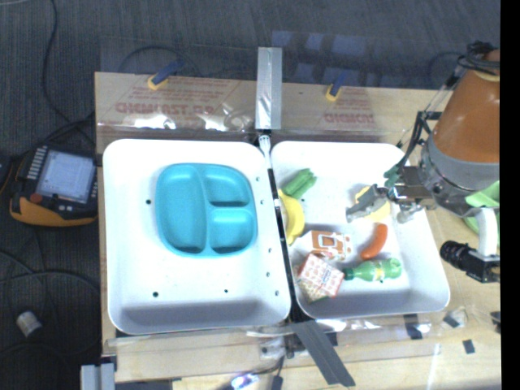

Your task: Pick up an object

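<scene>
My gripper [375, 203] hangs over the upper right part of the right bin [422, 287], reaching in from the right. A small yellow thing [375, 211] shows just under it; contact between them is not clear. Below it lies an orange sausage-shaped piece [374, 240]. A green bottle-like item [375, 270] rests near the front wall. Two red and white cartons [329, 243] [320, 277] lie in the middle. A banana [291, 216] and a green vegetable [297, 182] sit by the left wall.
The left bin [130, 299] holds a blue divided plate [206, 207]. A metal bar [268, 96] stands behind the divide between the bins. A handheld device [57, 184] lies on the floor at far left.
</scene>
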### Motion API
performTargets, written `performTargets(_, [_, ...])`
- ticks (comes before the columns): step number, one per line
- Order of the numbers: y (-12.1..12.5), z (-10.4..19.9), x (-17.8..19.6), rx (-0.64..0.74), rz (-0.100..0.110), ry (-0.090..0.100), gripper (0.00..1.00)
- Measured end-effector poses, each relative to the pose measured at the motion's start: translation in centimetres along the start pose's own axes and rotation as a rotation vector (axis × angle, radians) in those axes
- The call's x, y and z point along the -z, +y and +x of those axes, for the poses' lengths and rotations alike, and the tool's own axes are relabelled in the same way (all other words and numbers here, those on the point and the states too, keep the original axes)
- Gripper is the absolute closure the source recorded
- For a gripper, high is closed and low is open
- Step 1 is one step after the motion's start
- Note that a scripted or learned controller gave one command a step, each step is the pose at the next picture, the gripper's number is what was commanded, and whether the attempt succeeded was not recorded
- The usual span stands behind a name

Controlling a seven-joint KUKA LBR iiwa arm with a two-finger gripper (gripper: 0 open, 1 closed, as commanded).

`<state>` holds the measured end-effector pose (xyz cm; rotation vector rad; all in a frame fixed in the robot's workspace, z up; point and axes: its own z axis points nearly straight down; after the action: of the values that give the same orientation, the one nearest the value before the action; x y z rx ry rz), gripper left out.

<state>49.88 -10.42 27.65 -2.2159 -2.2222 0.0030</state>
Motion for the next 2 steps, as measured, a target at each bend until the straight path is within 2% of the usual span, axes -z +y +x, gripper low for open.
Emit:
performTargets(1, [-1.6,-5.6,-6.6,-0.070,0.001,0.001,0.00])
performTargets(2, [-0.4,-9.4,-7.9,-0.071,0.000,0.001,0.00])
